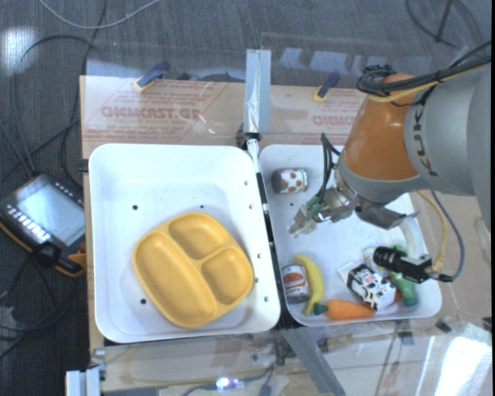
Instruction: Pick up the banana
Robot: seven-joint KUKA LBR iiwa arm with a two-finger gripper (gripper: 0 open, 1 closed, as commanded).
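Banana (313,280) lies untouched near the front of the right bin (429,308), flanked by a small can (294,282) and a carrot (346,309), with a cow-patterned toy (372,285) just beyond. Above and apart from it, the gripper (307,220) hangs with fingers spread, holding nothing. Farther back sits a spotted cup (290,180). By the look of things, the pickup has yet to start: descent, grasp and lift all remain.

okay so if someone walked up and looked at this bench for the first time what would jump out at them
Probably the big yellow divided plate lying in the left bin, and the grey arm's orange band looming over the right bin. The gripper hangs above that bin's middle, apart from the banana, which lies near the front edge between a small can and a carrot.
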